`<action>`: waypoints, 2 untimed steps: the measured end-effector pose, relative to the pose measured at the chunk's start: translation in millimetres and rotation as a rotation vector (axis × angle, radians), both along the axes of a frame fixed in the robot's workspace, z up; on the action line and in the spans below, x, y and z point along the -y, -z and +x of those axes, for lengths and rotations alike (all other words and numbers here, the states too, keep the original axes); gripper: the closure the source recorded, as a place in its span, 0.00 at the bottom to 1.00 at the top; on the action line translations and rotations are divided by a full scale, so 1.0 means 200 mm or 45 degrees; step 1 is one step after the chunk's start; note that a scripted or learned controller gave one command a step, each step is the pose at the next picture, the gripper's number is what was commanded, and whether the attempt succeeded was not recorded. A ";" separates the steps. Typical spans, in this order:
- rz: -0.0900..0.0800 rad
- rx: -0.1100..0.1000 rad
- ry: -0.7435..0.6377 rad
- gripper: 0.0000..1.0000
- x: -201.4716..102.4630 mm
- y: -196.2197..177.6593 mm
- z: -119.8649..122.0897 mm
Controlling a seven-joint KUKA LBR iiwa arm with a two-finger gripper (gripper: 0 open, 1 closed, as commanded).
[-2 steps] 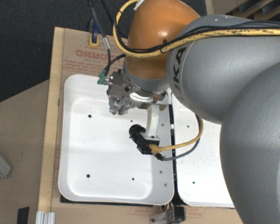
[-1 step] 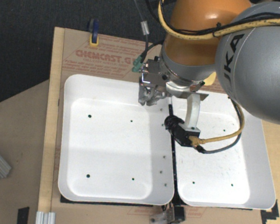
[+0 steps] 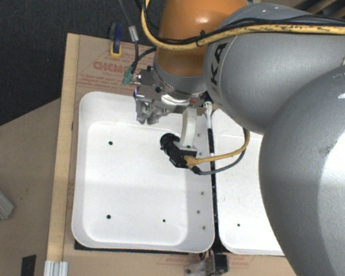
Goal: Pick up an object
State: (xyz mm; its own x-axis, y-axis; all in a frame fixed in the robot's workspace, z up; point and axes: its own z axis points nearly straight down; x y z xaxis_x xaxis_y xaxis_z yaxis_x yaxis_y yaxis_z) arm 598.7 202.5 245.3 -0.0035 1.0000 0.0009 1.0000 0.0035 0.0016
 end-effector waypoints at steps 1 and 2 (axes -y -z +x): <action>0.000 0.003 0.006 1.00 0.10 -0.18 -0.06; 0.000 0.006 0.007 1.00 0.21 -0.40 -0.11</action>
State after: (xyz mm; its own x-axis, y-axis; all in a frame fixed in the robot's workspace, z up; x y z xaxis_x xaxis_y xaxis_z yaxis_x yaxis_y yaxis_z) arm 575.9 159.9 324.7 0.0020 1.0000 0.0009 1.0000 -0.0020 0.0061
